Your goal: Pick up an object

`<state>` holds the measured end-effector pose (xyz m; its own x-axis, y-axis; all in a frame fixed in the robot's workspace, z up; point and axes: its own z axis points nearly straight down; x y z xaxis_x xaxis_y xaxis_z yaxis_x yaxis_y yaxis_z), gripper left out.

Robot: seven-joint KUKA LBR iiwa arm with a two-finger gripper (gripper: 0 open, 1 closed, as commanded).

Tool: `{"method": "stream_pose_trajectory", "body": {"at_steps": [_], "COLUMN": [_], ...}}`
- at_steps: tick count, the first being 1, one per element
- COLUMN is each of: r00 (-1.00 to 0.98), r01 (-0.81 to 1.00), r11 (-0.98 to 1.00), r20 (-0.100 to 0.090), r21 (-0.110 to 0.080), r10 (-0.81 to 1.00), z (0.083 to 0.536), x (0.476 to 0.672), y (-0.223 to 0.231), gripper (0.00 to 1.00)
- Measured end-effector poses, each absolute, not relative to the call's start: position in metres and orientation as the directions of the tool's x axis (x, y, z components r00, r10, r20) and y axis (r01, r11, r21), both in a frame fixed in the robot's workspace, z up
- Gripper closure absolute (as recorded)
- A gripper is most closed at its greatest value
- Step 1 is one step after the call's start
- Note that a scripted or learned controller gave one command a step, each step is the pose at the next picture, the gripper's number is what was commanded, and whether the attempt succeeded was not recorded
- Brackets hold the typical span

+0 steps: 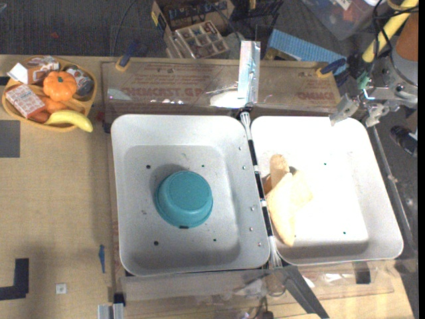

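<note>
A teal bowl [184, 199] lies upside down in the middle of the left bin [133, 145]. A pale tan, soft-looking object [287, 201] rests against the left wall of the right bin [345, 178], with a smaller brownish piece [278, 165] at its upper end. My gripper [354, 105] hangs over the far right corner of the right bin, well away from both objects, with nothing seen in it. The arm's wrist [405, 52] sits at the upper right edge of the view.
A basket of toy food [48, 93] with a pumpkin and a banana stands on the bench at the far left. A clear upright divider [248, 72] stands behind the seam between the bins. Cables and crates lie beyond the bench.
</note>
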<state>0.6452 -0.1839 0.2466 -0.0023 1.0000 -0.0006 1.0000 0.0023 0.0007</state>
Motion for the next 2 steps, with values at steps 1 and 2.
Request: {"method": "stream_pose_trajectory", "body": {"at_steps": [1, 2], "r00": [-0.092, -0.092], "r01": [0.996, 0.996], "r11": [0.092, 0.092], "r20": [-0.001, -0.001], "r21": [0.001, 0.001], "r10": [0.996, 0.996], "z": [0.1600, 0.1600], "x": [0.5598, 0.5598], "y": [-0.1822, -0.1824], "gripper": [0.00, 0.00]}}
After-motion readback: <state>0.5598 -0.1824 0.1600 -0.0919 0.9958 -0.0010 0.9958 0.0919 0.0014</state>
